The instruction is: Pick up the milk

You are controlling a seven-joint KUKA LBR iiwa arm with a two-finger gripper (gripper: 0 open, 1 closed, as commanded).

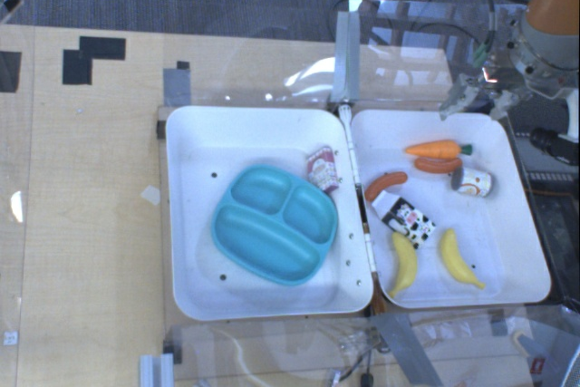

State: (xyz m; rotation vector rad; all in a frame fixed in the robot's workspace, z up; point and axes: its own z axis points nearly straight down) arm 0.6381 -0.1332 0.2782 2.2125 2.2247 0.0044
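The milk carton [405, 220], a small box printed in black-and-white cow patches, is found lying flat in the right bin [521, 195], in its lower-middle part, with its long axis running diagonally from upper left to lower right. It is set between a reddish sausage [386, 184] just above and to its left and a yellow banana [404, 261] just below, which it appears to touch or nearly touch. The gripper [478, 95] is seen above the far rim of the same bin, near its upper right corner, so the carton lies well apart from it, toward the near side and to the left in the view. Whether the gripper is apart or together cannot be told from this slant. The carton looks flat-sided and stiff, so a grasp across its short width would be judged most workable. A second banana [459, 259], a carrot [438, 149] and a small tipped cup [472, 182] are also in the right bin; a blue divided plate [275, 224] and a small packet [323, 169] are in the left bin [195, 195].
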